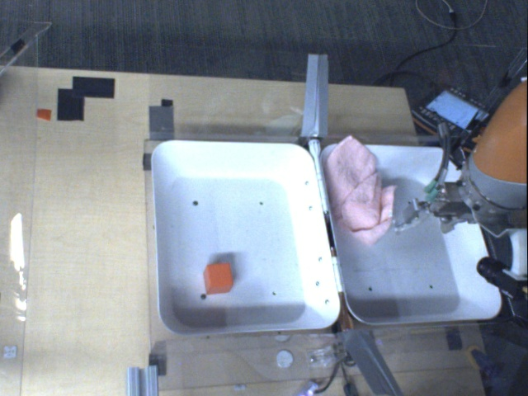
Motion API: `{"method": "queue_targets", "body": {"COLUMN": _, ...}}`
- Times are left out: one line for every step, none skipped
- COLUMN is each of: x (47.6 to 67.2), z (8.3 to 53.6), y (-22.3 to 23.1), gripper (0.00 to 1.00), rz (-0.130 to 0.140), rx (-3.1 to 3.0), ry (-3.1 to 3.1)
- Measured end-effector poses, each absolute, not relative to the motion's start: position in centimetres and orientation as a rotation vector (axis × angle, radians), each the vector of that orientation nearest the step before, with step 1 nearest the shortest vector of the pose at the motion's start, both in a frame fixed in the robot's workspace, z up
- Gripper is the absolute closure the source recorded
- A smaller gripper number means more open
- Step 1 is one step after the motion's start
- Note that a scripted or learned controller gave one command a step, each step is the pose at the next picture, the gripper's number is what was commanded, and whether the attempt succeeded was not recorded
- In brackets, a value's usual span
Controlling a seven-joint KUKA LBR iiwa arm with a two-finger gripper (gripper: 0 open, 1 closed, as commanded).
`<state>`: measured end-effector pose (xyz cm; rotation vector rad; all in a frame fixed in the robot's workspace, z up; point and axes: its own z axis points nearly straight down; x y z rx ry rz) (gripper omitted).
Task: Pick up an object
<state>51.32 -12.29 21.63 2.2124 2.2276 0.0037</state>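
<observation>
You had the gripper low in the right bin, just beside the pink cloth at its left wall (couldn't tell its state), and my worry was soft folds slipping out, or it skating past the edge and closing on nothing.

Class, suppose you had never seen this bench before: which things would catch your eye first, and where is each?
The pink cloth stands out, crumpled at the left side of the right bin, against the divider. Next comes the small orange block, alone in the lower part of the left bin. The grey arm's tool sits just right of the cloth.
</observation>
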Motion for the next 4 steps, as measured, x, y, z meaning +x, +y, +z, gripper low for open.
{"method": "queue_targets", "body": {"x": 53.4, "z": 12.6, "y": -16.5, "gripper": 0.00, "rz": 0.004, "rx": 1.991, "ry": 2.425}}
{"method": "queue_targets", "body": {"x": 61.5, "z": 8.8, "y": -16.1, "gripper": 0.00, "rz": 0.008, "rx": 2.008, "ry": 2.404}}
{"method": "queue_targets", "body": {"x": 65.9, "z": 8.8, "y": -11.2, "gripper": 0.00, "rz": 0.007, "rx": 1.850, "ry": 2.527}}
{"method": "queue_targets", "body": {"x": 64.9, "z": 8.8, "y": -13.5, "gripper": 0.00, "rz": 0.006, "rx": 1.558, "ry": 2.719}}
